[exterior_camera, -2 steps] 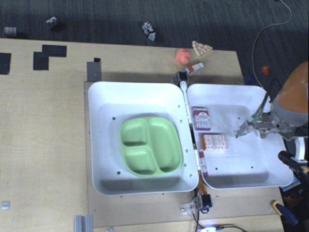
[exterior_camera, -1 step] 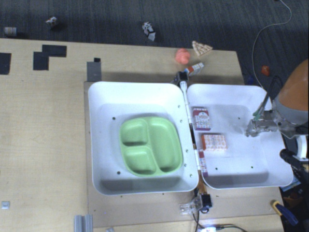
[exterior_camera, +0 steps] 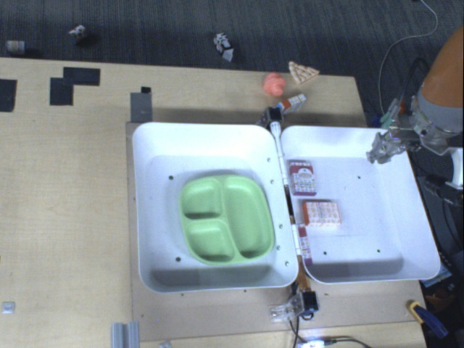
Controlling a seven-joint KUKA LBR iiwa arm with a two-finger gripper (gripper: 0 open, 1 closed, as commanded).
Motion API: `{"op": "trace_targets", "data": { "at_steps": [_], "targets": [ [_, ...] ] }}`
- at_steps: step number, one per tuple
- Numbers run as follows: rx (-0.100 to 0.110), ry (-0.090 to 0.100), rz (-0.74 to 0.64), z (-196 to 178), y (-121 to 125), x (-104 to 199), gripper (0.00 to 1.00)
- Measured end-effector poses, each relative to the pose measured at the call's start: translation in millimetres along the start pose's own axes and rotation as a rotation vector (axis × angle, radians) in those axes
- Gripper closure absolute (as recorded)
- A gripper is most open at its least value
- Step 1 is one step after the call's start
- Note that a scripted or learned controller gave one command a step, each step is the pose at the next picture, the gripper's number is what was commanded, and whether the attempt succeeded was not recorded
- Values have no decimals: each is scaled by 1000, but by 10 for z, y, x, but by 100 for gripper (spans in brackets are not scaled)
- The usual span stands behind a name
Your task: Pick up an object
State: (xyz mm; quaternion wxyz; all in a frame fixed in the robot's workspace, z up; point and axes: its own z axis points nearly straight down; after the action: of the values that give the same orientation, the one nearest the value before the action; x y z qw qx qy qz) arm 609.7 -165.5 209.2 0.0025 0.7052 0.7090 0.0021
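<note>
Two red boxes (exterior_camera: 302,177) (exterior_camera: 321,213) in R bin (exterior_camera: 377,223), green tray (exterior_camera: 226,218) in L bin (exterior_camera: 156,194); fingers' (exterior_camera: 380,149) state unclear.

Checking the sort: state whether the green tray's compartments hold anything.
Empty: the green tray shows bare green in all three compartments, lying flat in the left bin.

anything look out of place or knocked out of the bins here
Yes. A pink ball, a wedge-shaped toy and a small tube lie on the bench behind the bins, not in them. More small bits sit on the dark floor beyond. Inside, the green tray and two small boxes look undisturbed.
</note>
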Motion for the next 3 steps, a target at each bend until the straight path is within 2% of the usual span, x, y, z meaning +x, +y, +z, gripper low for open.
{"op": "trace_targets", "data": {
  "at_steps": [1,2,3],
  "targets": [
    [2,1,-1,-161,198,597,100],
    [3,3,0,-230,72,1473,100],
    [4,2,0,-201,-32,1760,100]
  ]
}}
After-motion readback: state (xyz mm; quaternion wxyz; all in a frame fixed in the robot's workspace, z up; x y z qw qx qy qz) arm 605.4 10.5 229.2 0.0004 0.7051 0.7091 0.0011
